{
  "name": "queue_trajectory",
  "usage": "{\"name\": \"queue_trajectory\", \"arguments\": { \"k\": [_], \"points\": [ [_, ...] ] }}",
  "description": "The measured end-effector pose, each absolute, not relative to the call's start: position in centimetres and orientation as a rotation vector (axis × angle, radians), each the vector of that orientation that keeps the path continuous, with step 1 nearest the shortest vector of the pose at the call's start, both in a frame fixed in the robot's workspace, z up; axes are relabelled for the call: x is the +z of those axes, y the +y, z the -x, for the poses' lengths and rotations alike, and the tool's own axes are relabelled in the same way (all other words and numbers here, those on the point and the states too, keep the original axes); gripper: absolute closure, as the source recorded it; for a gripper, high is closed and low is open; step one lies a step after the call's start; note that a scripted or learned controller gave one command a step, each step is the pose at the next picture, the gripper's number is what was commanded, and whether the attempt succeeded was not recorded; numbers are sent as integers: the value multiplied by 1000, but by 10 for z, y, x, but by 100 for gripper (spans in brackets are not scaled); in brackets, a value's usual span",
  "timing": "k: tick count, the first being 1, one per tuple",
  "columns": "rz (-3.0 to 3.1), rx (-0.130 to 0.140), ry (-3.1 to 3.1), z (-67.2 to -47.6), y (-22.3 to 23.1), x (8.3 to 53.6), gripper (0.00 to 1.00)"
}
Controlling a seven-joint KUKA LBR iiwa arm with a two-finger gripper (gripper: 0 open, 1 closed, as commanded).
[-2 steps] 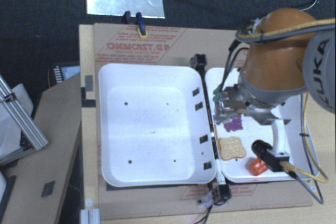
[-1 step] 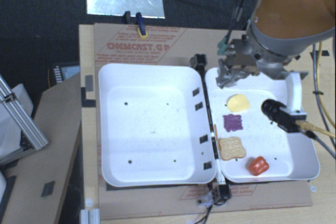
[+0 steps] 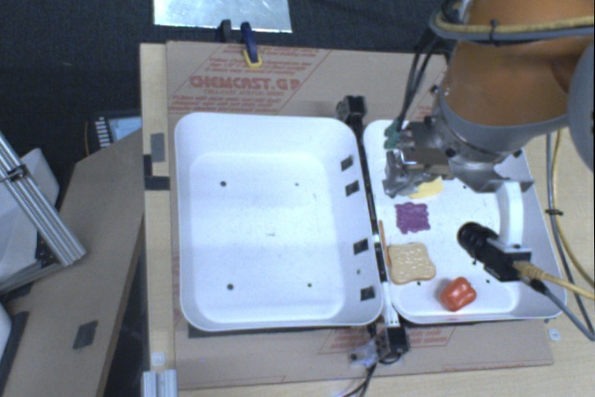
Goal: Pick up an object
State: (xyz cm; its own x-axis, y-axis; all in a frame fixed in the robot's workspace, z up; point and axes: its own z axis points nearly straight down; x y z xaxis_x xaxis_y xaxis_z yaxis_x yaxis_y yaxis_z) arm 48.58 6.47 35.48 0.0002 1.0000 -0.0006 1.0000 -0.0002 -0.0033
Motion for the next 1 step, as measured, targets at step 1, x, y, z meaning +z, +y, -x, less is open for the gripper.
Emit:
{"name": "queue_trajectory", "arguments": {
  "k": [1],
  "points": [
    [2220,-23,-2235,-504,93,478,100]
  ]
}}
